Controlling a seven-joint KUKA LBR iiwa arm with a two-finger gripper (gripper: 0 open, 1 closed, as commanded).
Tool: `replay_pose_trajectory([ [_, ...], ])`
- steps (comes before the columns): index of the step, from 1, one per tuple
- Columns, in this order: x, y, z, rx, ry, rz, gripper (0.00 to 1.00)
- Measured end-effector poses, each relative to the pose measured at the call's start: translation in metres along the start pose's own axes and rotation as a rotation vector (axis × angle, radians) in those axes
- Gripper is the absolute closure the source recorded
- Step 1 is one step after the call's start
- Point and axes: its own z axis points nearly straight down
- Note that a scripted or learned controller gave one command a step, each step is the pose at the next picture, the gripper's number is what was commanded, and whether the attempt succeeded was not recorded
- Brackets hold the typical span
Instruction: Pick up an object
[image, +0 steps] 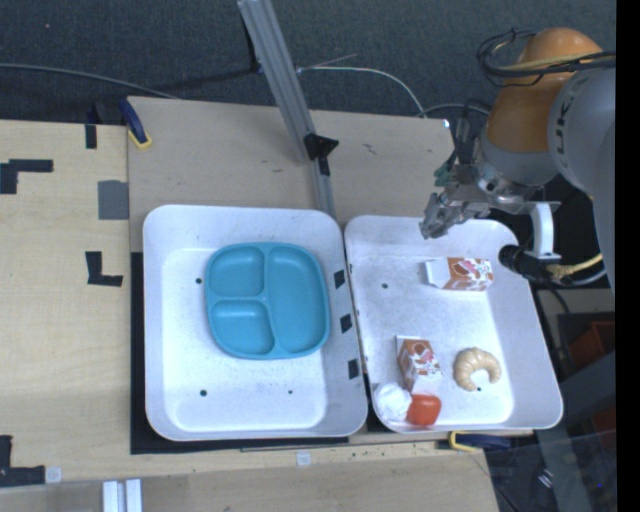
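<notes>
A grey robot arm with an orange band reaches in from the right over two shallow white bins set side by side on a wooden bench. Its gripper (436, 226) hangs above the far rim of the right bin (530, 330), tips pointing down toward the bin floor. Nothing sits between the tips, and whether they are spread or closed cannot be told from this angle.

The things to choose from all lie in the right bin. Nearest the jaws, just below and slightly to their right, is a small white and red carton (458, 272) lying on its side. Well apart from the jaws, toward the near edge, a second small carton (417, 361) stands beside a tan croissant (477, 368), with a red tomato-like piece (424, 410) and a white lump (393, 402) crowded into the near corner.

The left bin (165, 330), well away from the jaws, holds a blue divided plate (268, 300).

The arm's place at the bin's far edge suggests an approach; the lying carton looks the likeliest target, since it is closest and stands clear of its neighbours.
</notes>
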Motion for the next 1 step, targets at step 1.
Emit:
replay_pose_trajectory([
  [1, 0.0564, -0.0066, -0.0007, 0.001, 0.0, 0.0, 1.0],
])
